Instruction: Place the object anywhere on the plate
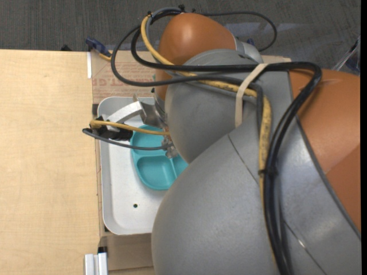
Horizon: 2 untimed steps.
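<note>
Looms over the white bin, the grey and orange arm, hiding most of it. Pokes out from under the arm inside that bin, a teal divided plate. Cannot tell how the jaws stand, nor where the object lies. Borders the bin's left wall, pale wooden tabletop.

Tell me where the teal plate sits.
The teal plate lies in the white bin, left of centre in the camera view, partly hidden under the grey arm.
</note>
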Each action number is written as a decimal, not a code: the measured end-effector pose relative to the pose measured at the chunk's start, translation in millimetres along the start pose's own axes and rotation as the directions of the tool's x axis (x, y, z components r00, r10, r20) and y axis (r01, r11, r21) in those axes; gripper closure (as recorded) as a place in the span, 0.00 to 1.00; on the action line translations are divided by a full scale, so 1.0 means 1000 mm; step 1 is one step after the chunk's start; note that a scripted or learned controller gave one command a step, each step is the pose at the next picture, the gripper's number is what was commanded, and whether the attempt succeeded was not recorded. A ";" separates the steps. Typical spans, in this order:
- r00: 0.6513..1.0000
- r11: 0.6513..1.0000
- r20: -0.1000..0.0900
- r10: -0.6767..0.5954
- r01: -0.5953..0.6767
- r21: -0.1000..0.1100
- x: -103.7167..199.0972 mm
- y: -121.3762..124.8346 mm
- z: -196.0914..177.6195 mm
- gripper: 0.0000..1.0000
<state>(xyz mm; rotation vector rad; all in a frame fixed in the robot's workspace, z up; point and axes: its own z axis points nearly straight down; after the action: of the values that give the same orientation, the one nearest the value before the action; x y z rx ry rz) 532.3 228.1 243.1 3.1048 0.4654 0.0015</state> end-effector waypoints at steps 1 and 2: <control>0.998 0.998 0.003 0.065 -0.065 0.001 -0.027 -0.001 0.151 1.00; 0.996 0.996 -0.002 0.090 -0.090 0.000 -0.058 0.005 0.150 1.00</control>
<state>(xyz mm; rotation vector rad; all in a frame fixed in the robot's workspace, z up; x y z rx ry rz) 478.9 205.8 93.0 3.1229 0.3245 0.0046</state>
